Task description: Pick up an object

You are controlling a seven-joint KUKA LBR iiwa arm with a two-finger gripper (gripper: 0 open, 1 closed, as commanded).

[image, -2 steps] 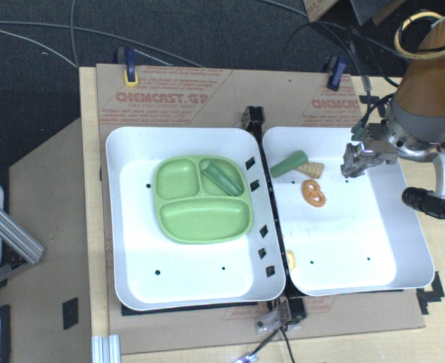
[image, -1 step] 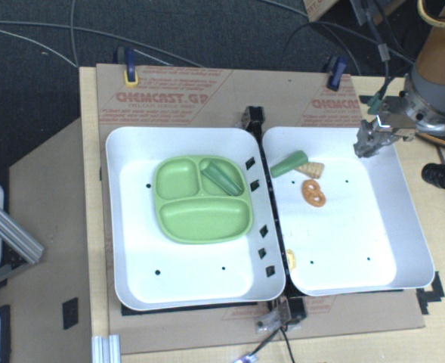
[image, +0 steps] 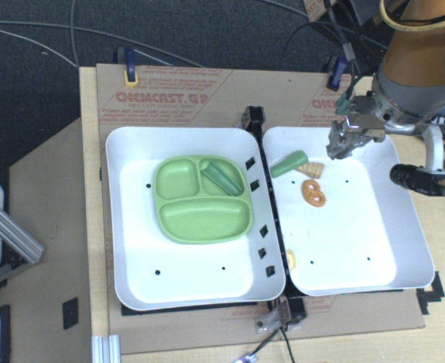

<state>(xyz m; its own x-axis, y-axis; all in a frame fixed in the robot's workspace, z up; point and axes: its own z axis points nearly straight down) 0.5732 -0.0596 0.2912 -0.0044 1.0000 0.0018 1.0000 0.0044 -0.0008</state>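
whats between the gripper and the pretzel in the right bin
In the camera view, a small tan cracker-like piece lies between the gripper and the pretzel, on the right bin floor.

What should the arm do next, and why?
Probably shift a little left and lower. The gripper hangs above the right bin, just right of the cracker and green pickle, with the pretzel below; none of them is grasped.
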